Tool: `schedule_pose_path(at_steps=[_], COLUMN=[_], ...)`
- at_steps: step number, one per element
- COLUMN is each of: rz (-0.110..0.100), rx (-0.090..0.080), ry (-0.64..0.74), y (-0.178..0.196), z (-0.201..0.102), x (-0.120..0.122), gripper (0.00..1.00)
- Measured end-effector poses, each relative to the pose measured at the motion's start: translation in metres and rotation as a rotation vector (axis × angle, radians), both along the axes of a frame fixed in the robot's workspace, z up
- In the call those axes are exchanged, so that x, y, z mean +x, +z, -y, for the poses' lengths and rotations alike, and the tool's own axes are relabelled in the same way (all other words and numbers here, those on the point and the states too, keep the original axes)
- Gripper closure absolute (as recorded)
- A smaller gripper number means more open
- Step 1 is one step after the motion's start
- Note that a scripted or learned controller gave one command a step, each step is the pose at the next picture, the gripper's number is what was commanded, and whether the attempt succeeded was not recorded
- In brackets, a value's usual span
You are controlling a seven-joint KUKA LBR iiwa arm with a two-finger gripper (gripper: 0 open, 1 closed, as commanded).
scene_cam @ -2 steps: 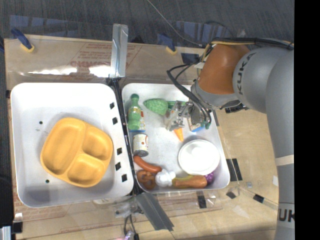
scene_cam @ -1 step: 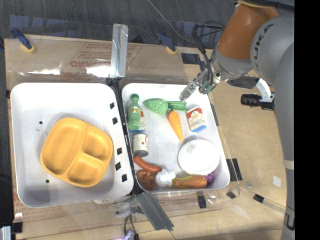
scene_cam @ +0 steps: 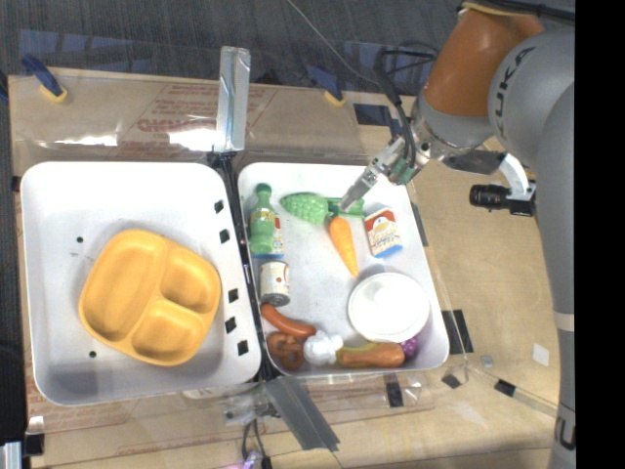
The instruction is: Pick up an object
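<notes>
The arm reaches in from the right, and its pincer (scene_cam: 352,199) is low over the upper part of the right bin (scene_cam: 322,174). Its tip lies just beside the leafy top of the toy carrot (scene_cam: 342,241) and the green textured toy (scene_cam: 306,207). Whether the pincer is spread or pressed together cannot be told at this slant, and nothing is seen between its tips.

The right bin also holds a green bottle (scene_cam: 264,222), a small can (scene_cam: 276,281), a red-and-white carton (scene_cam: 383,232), a white round lid or bowl (scene_cam: 389,305), sausages (scene_cam: 288,319) and other small toys along the lower edge. The left bin (scene_cam: 59,203) holds a yellow divided tray (scene_cam: 148,294).

Judgement: the step in hand is the approach to a grasp, with the carrot or the green toy the likely target; no object is lifted yet. The next move calls for settling on one of the two, since they lie touching or nearly so, centring the pincer across it, and closing before raising. The crowding here risks a nudge or a double contact.
</notes>
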State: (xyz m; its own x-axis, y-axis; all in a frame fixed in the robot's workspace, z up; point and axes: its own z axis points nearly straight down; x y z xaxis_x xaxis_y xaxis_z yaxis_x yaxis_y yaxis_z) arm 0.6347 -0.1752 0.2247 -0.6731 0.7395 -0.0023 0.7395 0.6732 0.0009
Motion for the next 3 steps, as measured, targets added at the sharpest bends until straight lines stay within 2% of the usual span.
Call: schedule_pose_path(at_steps=[1, 2, 3], rz=[-0.009, 0.0, 0.003], rx=[0.003, -0.001, 0.0], ry=[0.054, 0.064, -0.236], y=[-0.133, -0.118, -0.002], z=[0.003, 0.002, -0.038], x=[-0.01, -0.006, -0.005], gripper=[0.0, 1.0, 1.0])
